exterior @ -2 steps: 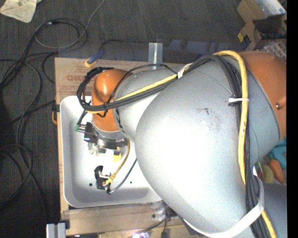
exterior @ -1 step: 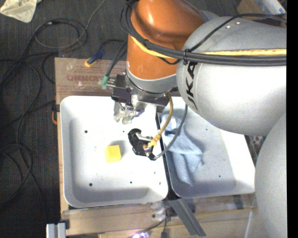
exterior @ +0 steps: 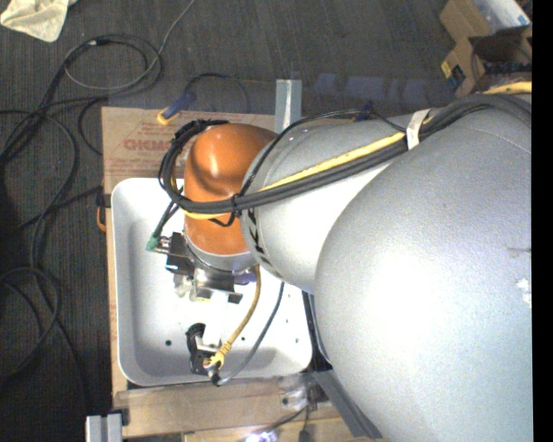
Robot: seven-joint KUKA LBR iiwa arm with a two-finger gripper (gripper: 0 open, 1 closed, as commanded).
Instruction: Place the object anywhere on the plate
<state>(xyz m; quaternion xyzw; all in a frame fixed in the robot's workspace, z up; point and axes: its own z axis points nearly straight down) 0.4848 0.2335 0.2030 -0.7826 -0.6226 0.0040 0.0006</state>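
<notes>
arm point(exterior: 415, 259): grey and by far the biggest thing in view; reaches in from the right; covers the right half and much of the middle; bends down over the bin

floor point(exterior: 52, 173): dark carpet; fills the left side and the top

cardboard sheet point(exterior: 130, 142): brown with red lettering; lies under the bin; juts out behind it and along its left side

bin point(exterior: 138, 276): white, shallow, with rounded corners; bare along its left and front parts; right part hidden under the arm

orange band point(exterior: 216, 173): rounded, just above the wrist; hangs over the back half of the bin; crossed by a bundle of black cables

gripper point(exterior: 212, 289): below the orange band, pointing down toward the middle of the bin; seen from above, mostly behind the wrist; released or clenched, cannot tell; grasping anything, cannot tell

object: place cannot be told from this angle; same for the plate

boxes point(exterior: 471, 43): brown cardboard, on the floor at the top right corner

floor cables point(exterior: 95, 41): black, looped loosely over the carpet at top left and along the left edge

cloth point(exterior: 39, 19): pale and crumpled, at the top left corner

metal post point(exterior: 288, 102): grey, upright, just behind the bin beside the arm

yellow cable point(exterior: 346, 159): thin, runs along the arm toward the orange band

clip point(exterior: 173, 110): small, blue and yellow, on the back edge of the cardboard sheet
</notes>
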